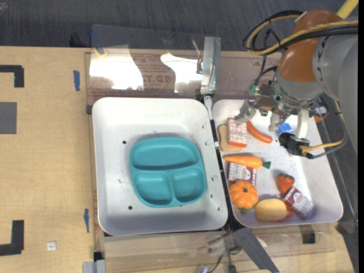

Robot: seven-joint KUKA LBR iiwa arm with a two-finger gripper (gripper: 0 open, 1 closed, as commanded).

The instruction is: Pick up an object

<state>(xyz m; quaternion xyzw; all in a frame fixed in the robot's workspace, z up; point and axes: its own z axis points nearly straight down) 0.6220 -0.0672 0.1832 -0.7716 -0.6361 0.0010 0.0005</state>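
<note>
Gripper (267,111): over the far end of the right bin (333,195), fingers spread apart, pointing down. One grey finger (245,112) hangs just above the red-and-white packet; the other sits to the right, near a blue part of the tool. Nothing lies between them.

Arm: grey with an orange band (301,53), reaching in from the right, wrist bent down over the bin's far end; black and yellow cables loop around it.

Right bin contents:
- red-and-white packet (237,133), on a tan slice beside the bin's left wall
- small red sausage-like piece (259,134), just right of that packet, beneath the gripper
- carrot (244,161), lying crosswise mid-bin
- second printed packet (241,174), touching the carrot
- orange pumpkin (244,195), near end
- yellow potato-like lump (271,209), near end
- strawberry (285,182)
- red wrapped packet (300,202), right of the lump

Left bin (108,152): teal divided tray (168,170), lying flat at centre.
</note>
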